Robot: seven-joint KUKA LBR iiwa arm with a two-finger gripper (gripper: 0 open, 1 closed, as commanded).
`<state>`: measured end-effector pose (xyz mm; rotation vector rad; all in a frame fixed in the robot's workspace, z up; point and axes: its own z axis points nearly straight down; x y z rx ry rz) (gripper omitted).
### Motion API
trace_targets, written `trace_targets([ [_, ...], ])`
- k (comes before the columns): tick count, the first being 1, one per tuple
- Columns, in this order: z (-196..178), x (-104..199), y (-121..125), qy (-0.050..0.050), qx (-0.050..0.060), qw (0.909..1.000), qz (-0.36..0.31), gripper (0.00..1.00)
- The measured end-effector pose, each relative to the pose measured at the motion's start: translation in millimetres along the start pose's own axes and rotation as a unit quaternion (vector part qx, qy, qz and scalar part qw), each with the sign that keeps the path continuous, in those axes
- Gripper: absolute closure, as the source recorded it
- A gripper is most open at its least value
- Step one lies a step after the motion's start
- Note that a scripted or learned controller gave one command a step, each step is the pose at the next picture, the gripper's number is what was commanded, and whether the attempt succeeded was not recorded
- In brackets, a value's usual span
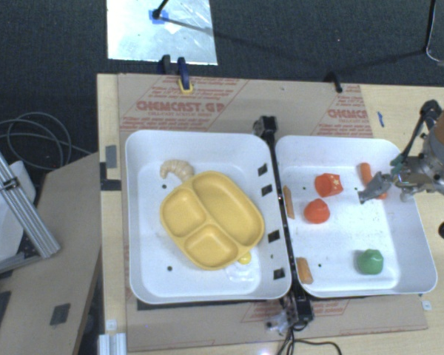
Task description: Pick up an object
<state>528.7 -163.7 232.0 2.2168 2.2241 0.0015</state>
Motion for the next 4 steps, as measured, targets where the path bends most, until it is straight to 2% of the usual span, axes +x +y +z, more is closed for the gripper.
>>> trace_targets([
  [1,153.8,30.4,-44.2,0.001,0.002,1.0000,0.001,0.00],
  [2,147.0,68.9,22.6,0.000,-0.003,1.0000,-0.003,0.00],
  [3,136.9,66.1,19.9,0.000,-0.001,1.0000,0.000,1.00],
  [4,42.3,146.2,-0.6,0.002,-0.003,1.0000,-0.005,1.00],
])
